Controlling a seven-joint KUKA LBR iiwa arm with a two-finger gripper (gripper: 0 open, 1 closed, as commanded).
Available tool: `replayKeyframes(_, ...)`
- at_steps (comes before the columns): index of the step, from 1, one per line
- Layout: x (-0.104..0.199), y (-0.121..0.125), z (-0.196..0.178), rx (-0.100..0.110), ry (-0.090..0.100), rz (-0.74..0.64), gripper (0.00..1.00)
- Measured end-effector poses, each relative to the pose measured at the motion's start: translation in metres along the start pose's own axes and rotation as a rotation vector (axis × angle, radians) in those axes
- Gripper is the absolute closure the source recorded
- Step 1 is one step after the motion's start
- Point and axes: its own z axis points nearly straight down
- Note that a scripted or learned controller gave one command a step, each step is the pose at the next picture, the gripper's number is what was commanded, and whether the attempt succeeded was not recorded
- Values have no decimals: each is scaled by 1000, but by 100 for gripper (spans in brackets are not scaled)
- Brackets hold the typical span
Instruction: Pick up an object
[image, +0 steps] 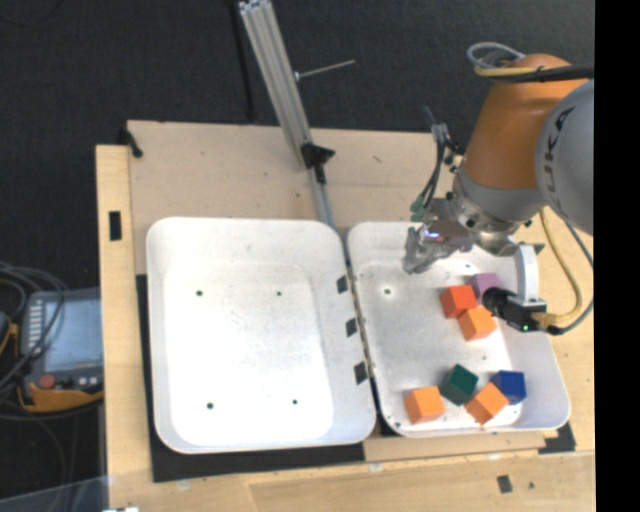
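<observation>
Over the right white bin (400, 330), arm (520, 130) bent downward, jaws' state unclear.

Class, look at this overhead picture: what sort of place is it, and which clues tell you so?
Probably a robotics lab test bench: a grey and orange robot arm reaches over two white bins, coloured blocks lie in the right one, and a control pendant sits alongside.

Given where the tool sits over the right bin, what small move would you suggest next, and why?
I would probably shift the tool toward the near right, over the two orange blocks, then lower it. It now hangs above bare floor at the far end of the right bin, with nothing under it. Those blocks, with a purple block beside them, look closest; the other blocks lie along the near edge.
</observation>
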Motion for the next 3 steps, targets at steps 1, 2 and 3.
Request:
replayKeyframes(1, 49, 12, -6, -3, 1, -3, 100)
replayKeyframes(2, 101, 21, -7, -3, 1, -2, 100)
replayKeyframes(3, 147, 38, 13, -3, -1, 0, 100)
